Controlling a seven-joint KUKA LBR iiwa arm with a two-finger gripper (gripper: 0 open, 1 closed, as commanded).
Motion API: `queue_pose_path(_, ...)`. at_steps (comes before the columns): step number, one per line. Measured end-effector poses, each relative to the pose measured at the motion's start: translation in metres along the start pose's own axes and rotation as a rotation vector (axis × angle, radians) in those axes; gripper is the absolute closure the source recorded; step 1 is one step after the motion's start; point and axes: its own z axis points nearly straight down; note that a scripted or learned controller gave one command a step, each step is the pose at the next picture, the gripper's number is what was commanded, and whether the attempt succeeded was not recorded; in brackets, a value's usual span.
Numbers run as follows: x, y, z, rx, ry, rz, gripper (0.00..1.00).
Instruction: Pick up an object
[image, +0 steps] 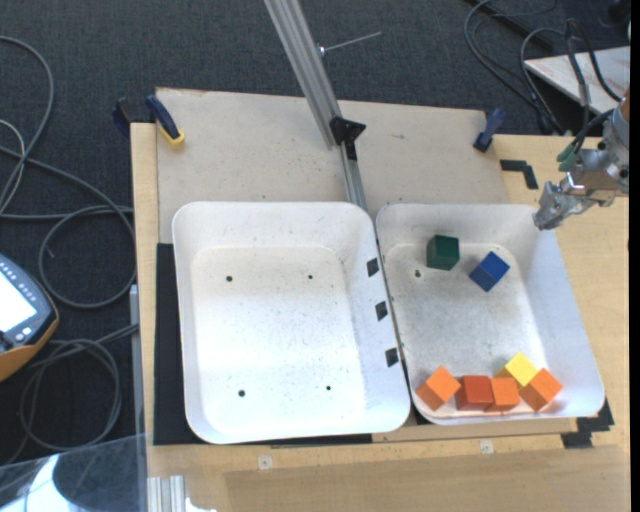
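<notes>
End effector at right bin far-right rim, finger state not discernible, nothing seen held; blue cube loose beside green cube in far half; probably light, rigid, smooth-faced: best pinched across opposite flat faces.

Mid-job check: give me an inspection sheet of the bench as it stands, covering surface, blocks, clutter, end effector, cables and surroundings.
Surface: wooden bench bearing a left bin and a right bin side by side.
Job's things: in the right bin, green block and blue block near the far end; four orange blocks and a yellow block clustered at the near edge.
Clutter: blue clamps at the bench's far corners.
End effector: above the right bin's far right corner, holding nothing.
Cables: black cables on the floor to the left.
Surroundings: dark carpet; metal pole.
</notes>
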Motion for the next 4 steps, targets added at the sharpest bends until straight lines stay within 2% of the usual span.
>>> queue_pose_path(1, 0.061, -0.007, -0.003, 0.006, 0.004, -0.006, 1.0)
queue_pose_path(2, 0.108, -0.021, 0.011, 0.008, 0.005, -0.004, 1.0)
queue_pose_path(3, 0.168, -0.038, 0.019, 0.009, 0.005, -0.006, 1.0)
queue_pose_path(4, 0.222, -0.041, 0.03, 0.009, 0.005, -0.006, 1.0)
